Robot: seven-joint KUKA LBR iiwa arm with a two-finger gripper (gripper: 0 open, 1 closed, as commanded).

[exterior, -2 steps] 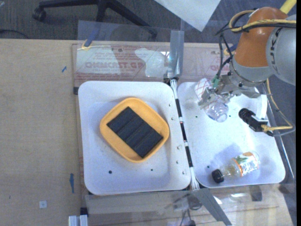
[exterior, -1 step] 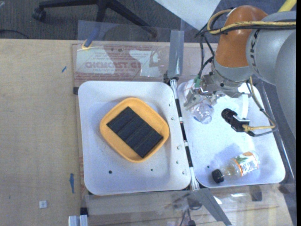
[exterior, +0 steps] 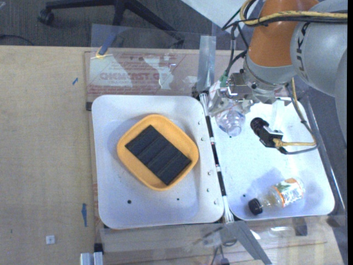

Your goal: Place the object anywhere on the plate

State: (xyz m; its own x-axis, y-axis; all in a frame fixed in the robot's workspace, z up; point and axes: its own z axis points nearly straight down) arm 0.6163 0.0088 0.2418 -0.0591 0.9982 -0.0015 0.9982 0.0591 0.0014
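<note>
Camera view looks down on the table point(exterior: 44, 148), with the arm point(exterior: 309, 32) reaching in over the far corner of the right bin point(exterior: 309, 164). The left bin point(exterior: 110, 203) lies just beside it, their rims touching along the middle. In the left bin sits an orange plate point(exterior: 128, 153), turned at an angle, with a dark ridged pad point(exterior: 158, 154) lying flat across its middle.

In the right bin a small bottle point(exterior: 281, 194) with a black cap lies on its side near the front corner, well apart from the arm. A crumpled clear plastic piece point(exterior: 230, 121) sits right under the gripper point(exterior: 229, 101), close to the bin's left rim. Whether the gripper is wide, narrow or closed on that piece cannot be told, as glare and clear plastic blur the tips.

My judgement is that this is the pick-up step, with the clear piece the likely target and nothing new on the plate yet. The next move calls for a firm hold, a lift clear of the two rims, then a short carry left over the plate.
</note>
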